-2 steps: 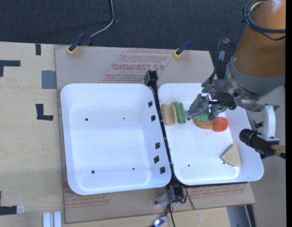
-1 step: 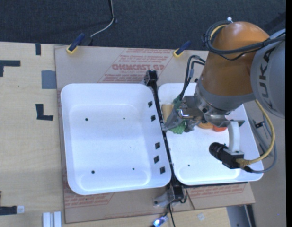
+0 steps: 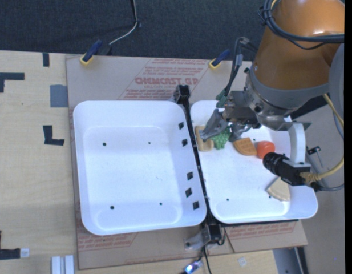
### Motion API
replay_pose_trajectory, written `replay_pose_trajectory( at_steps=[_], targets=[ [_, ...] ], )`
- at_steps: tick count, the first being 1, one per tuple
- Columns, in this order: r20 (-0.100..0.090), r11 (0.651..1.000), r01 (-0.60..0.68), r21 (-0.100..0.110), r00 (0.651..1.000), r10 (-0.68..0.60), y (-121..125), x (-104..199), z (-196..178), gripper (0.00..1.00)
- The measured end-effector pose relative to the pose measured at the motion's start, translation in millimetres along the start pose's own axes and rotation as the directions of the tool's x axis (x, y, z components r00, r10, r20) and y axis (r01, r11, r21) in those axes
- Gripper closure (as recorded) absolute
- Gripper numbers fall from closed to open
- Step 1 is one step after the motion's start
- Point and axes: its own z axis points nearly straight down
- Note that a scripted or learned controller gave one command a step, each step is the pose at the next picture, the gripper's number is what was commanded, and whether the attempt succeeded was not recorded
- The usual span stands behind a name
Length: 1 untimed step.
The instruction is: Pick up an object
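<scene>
Gripper [image 3: 219,131] sat low over the right bin [image 3: 244,204], near that bin's far left corner, close to the divider between the two bins; we saw the grey fingers angled down and toward the left, spread a little, tips right at a green object [image 3: 222,140]. We could not tell whether the green object was between the fingers or just beside them, so we could not call it held, and we could not settle how wide the fingers stood either. Beside the green object, toward the divider, we noted a tan piece [image 3: 203,144] lying against the bin's left wall. On the other side we logged an orange-tan piece [image 3: 244,147] flat on the bin floor, and just beside that a red-orange round object [image 3: 265,148], the two close, maybe touching. Nearer the right front corner of the same bin we saw another tan wedge-shaped piece [image 3: 279,190], partly under a black part of the arm's hardware. Arm's orange band [image 3: 304,36] filled the upper right, above the wrist, with grey body below it and cables looped around the top. Left bin [image 3: 133,164] lay next to the right one, rims touching along the middle. Both bins rested on a brown cardboard sheet [image 3: 158,79] held by blue-and-yellow clamps [image 3: 91,51] at its far edge, all on a light wooden bench [image 3: 27,170] with black tape marks.
</scene>
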Motion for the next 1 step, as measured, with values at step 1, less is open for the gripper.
replay_pose_trajectory(
  at_steps=[1],
  targets=[
    [0.002, 1.0, -0.001, 0.013, 1.0, 0.0, -1.7, 33.2, 62.5, 1.0]
  ],
)
